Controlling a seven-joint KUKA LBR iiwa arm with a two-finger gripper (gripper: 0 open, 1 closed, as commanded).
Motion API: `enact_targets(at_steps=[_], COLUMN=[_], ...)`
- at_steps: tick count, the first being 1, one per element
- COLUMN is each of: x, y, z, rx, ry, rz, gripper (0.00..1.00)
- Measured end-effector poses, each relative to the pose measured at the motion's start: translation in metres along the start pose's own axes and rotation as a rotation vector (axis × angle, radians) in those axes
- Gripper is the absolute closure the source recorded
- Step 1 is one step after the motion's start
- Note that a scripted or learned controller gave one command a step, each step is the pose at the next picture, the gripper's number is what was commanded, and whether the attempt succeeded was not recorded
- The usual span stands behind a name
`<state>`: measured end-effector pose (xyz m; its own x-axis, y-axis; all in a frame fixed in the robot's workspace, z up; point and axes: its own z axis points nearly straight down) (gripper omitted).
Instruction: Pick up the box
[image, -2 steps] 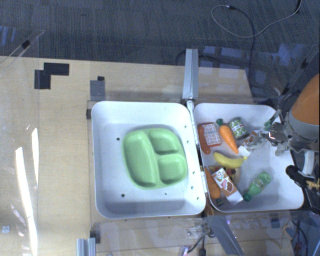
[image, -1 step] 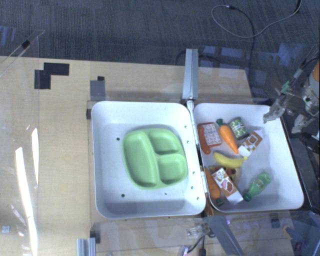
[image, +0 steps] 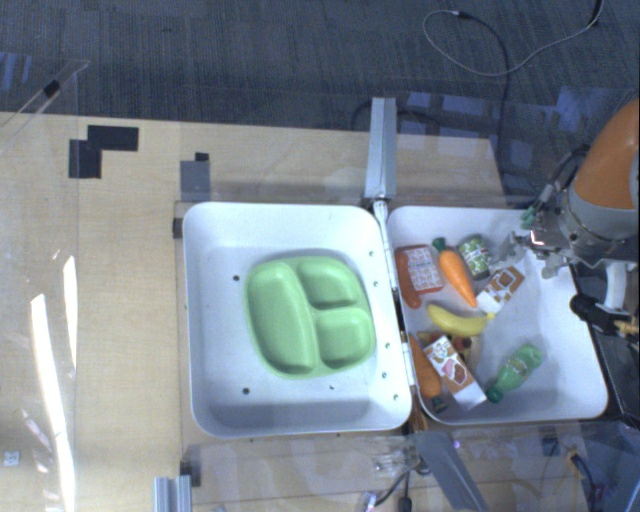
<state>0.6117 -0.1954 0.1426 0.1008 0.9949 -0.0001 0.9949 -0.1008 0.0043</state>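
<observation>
Red-orange flat box (image: 418, 270), its label print too small to read, lies by the left wall of the right white bin (image: 570, 400). The left white bin (image: 210, 300) holds a green three-compartment plastic tray (image: 310, 315). The gripper (image: 548, 248) hangs over the right bin's far right side; whether it is open or closed cannot be told. Beside the box lie a yellow banana (image: 457, 319), an orange carrot (image: 457, 277), a green plastic bottle (image: 515, 368), two smaller white-and-brown boxes (image: 452, 367) and a small green-labelled can (image: 474, 255).
</observation>
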Motion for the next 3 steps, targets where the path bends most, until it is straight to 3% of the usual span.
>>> enact_targets(at_steps=[1,2,3], x=[0.012,-0.013,-0.013], y=[0.015,-0.043,-0.04], z=[0.049,0.054,0.041], rx=[-0.013,-0.005,-0.015], ry=[-0.005,0.001,-0.001], rz=[-0.138,-0.097,-0.097], gripper=[0.0,0.0,1.0])
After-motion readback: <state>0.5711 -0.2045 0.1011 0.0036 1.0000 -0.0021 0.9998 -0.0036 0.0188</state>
